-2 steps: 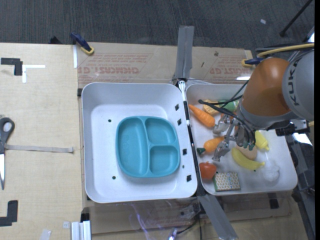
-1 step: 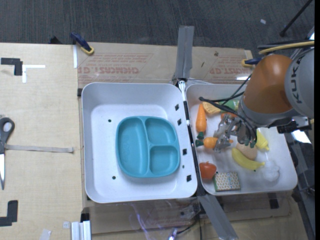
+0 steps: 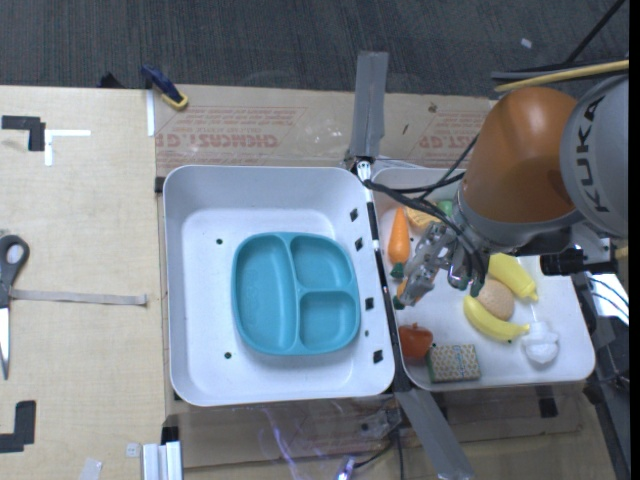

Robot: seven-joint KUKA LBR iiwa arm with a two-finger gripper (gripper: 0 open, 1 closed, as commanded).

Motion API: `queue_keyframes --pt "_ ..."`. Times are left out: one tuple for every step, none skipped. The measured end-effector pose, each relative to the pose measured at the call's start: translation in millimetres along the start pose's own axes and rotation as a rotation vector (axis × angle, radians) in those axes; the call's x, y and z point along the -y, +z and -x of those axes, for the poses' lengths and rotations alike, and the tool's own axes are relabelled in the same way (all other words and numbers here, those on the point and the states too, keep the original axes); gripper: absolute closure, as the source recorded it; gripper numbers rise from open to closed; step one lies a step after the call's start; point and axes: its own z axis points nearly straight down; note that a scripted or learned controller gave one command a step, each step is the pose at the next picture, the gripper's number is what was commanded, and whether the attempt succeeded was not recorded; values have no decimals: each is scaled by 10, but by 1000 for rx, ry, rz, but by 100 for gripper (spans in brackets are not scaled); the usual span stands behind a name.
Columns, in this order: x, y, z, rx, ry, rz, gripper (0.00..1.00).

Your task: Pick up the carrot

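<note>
The carrot (image 3: 399, 235) is orange and lies upright along the left wall of the right bin (image 3: 575, 366), near its far end. My gripper (image 3: 423, 273) hangs just below and to the right of the carrot's lower tip, low over the bin floor. The view is too cluttered there for me to judge whether anything is held. The arm's orange band (image 3: 520, 158) covers the far right part of that bin.
The left bin (image 3: 190, 268) holds a teal divided plate (image 3: 297, 293). In the right bin lie two bananas (image 3: 513, 274) (image 3: 492, 321), a beige round item (image 3: 496, 299), a red item (image 3: 415, 341), a speckled block (image 3: 454, 362) and a white item (image 3: 541, 348). Scissors (image 3: 8, 268) lie far left.
</note>
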Motion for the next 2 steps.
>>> queue_keyframes --pt "-10 3 -7 -2 -2 1 0" --pt "-325 14 144 -5 153 -1 0"
